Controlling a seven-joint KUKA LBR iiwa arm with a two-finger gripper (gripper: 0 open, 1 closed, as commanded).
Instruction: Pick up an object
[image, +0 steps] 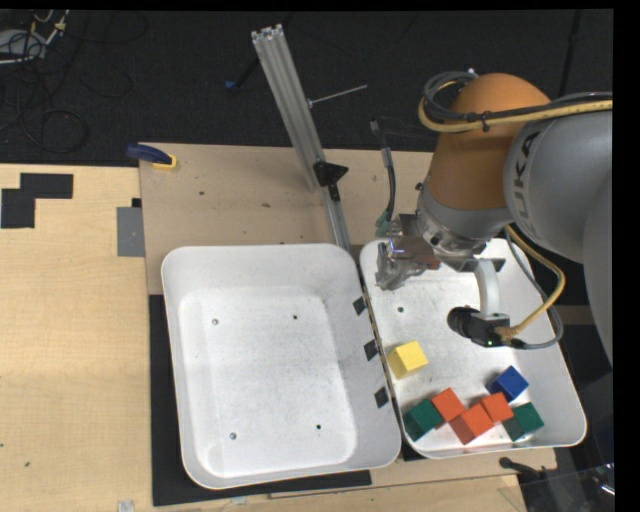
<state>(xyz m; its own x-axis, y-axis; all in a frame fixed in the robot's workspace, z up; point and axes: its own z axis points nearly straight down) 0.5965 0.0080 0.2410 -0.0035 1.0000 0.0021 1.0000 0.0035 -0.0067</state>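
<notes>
Arm (520, 170): reaches in over the right bin.
Left bin (200, 290): beside the right bin.
Right bin (560, 400): holds coloured blocks near its front.
Gripper (392, 268): above the bin's back left; finger state cannot be told.
Yellow block (408, 358): alone, below the gripper, apart from it.

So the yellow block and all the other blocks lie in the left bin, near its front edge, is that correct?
Not quite: the camera view shows the yellow block and the other blocks in the right bin, not the left one. They do lie near its front edge.
</notes>
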